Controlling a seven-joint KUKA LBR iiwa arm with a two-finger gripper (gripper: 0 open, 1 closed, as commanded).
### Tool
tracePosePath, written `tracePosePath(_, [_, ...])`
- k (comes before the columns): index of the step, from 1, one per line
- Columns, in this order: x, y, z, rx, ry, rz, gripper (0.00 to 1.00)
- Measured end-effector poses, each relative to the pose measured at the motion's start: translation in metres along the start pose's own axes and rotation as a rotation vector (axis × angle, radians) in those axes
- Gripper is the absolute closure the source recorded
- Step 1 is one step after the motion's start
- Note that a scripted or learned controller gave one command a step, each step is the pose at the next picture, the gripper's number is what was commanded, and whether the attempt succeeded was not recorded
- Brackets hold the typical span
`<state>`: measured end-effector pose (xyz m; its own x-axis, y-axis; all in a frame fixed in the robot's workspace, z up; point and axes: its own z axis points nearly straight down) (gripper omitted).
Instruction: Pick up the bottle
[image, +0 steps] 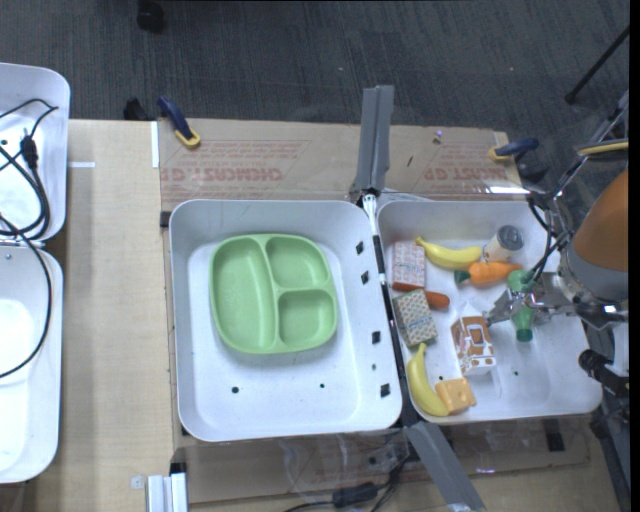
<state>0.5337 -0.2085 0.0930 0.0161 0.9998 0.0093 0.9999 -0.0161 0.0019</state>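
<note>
On the cardboard-topped bench (300, 160), the two-finger gripper (510, 315) hangs beside a small green bottle (522, 322); finger state unclear. Approach step, seemingly; next, close squarely on it.

We see two bins side by side: the left bin (190, 330) holds a divided plate (272, 293), set toward its left. In the right bin (560, 400), the bottle (521, 306) lies near the right wall at the gripper (503, 314), right of a small carton (473, 343); two bananas (447, 252) (423, 382) lie behind and before it
</note>
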Motion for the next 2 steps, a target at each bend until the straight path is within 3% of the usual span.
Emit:
tracePosePath(1, [-0.002, -0.001, -0.008, 0.001, -0.005, 0.002, 1.00])
tracePosePath(2, [0.063, 0.025, -0.132, 0.003, -0.011, 0.039, 1.00])
